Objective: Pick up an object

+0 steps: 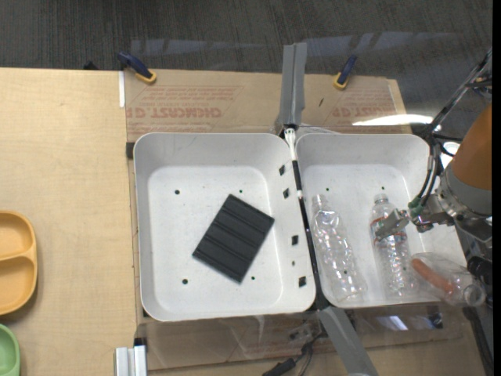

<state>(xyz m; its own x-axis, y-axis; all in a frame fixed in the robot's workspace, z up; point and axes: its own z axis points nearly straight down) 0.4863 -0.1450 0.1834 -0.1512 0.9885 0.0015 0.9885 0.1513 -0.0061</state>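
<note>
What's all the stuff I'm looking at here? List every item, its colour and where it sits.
White bins: two, side by side on the bench.
Ridged slab: one, black, left bin.
Plastic bottles: two, clear, lying in right bin.
Clear tube with reddish piece: one, right bin's near right corner.
Clamps: two, blue and orange, on cardboard behind bins.
Divided plate: one, orange, far left.
Gripper: one, over a bottle in right bin.

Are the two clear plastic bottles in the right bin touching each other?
Apart. The camera view shows a strip of bare white bin floor between the left bottle and the right bottle along their whole length.
</note>
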